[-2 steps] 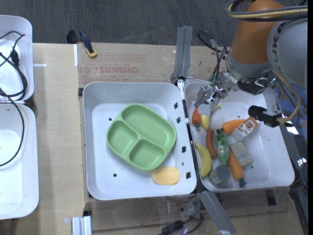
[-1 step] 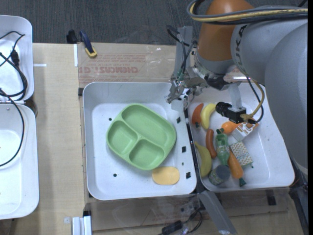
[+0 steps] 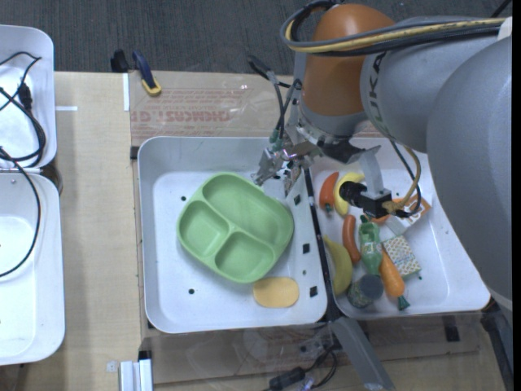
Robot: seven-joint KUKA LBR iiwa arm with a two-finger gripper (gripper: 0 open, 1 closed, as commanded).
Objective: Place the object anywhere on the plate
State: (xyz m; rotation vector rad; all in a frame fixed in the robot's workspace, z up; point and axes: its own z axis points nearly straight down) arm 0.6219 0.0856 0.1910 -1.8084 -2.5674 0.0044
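My gripper (image 3: 277, 169) hovers at the far rim of the green divided plate (image 3: 236, 227), which has nothing on it, so the placing is not done, while the toy foods (image 3: 366, 243) lie in the right bin (image 3: 456, 251).

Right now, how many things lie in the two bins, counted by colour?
Green: 2, the plate and a bottle
Yellow: 3, a flat oval piece, a banana, a round toy
Orange or red: 3
Patterned block: 1
Total: 9
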